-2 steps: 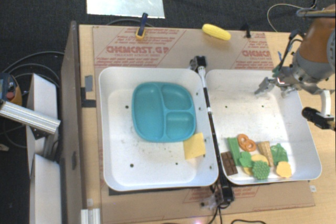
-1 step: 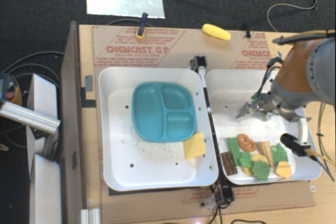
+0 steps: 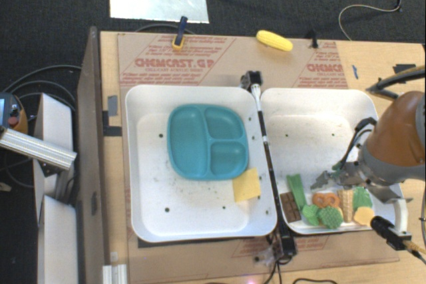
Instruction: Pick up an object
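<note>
Hand [image 3: 338, 177] low in right bin [image 3: 313, 110], grip state unclear. Toy food pile sits just below it at that bin's near edge: orange pretzel piece [image 3: 325, 199] closest, knobbly green piece [image 3: 329, 216], brown chocolate bar [image 3: 290, 206] leftward. Teal divided plate [image 3: 206, 142], yellow sponge [image 3: 247, 185] in left bin [image 3: 146, 163].

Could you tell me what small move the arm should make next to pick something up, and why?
Probably a short descent. The gripper hovers at the right bin's front corner, just above the clustered toys, with the orange pretzel-like piece closest beneath it. Nothing shows between its fingers, so lowering onto that piece seems the likeliest next step.
</note>
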`<state>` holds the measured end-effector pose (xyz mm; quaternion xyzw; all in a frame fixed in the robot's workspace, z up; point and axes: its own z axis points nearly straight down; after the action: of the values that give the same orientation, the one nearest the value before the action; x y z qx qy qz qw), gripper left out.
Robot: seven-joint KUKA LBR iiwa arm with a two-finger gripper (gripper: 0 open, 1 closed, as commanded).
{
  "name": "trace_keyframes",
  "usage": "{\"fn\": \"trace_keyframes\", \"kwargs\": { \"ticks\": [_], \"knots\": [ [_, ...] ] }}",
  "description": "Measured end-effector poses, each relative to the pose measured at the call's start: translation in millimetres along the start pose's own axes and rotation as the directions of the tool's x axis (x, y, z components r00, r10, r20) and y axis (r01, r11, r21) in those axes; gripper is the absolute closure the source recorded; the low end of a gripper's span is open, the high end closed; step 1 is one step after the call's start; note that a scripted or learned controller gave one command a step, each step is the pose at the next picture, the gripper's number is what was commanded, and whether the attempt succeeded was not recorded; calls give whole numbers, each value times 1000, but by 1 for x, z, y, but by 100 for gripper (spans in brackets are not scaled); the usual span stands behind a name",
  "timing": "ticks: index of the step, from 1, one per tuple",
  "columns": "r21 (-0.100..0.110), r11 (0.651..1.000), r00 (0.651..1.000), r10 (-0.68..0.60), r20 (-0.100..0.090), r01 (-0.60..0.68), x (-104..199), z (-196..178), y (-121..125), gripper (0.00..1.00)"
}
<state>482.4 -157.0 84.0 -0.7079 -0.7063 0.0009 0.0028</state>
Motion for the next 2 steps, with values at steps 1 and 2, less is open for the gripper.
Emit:
{"fn": "trace_keyframes", "kwargs": {
  "ticks": [1,2],
  "knots": [
    [-20,1000,1000,-7,11,7,-51,-102,84,0],
    [-8,1000,1000,-8,4,8,-49,-57,104,0]
  ]
}}
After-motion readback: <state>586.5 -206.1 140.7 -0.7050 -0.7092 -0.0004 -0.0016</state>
